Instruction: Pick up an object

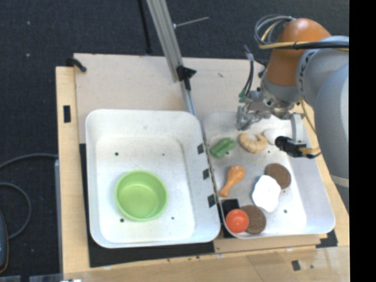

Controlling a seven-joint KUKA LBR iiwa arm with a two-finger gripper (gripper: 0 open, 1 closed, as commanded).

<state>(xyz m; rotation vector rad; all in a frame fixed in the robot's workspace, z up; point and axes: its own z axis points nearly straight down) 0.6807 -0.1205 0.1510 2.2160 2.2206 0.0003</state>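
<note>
Several items lie near the pale tan lumpy toy (253, 142); the end effector (245, 118), finger state indiscernible, hovers just beyond it and should descend centred.

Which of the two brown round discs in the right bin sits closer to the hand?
The brown disc above the white piece; the other brown disc lies at the bin's near edge beside the red ball.

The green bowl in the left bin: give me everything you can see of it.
The green bowl is round, lime green, and looks like smooth plastic. It sits upright with its opening up and nothing visible inside. It rests on the floor of the left bin, toward the near side, apart from the walls, alone there, with no other object touching it.
</note>
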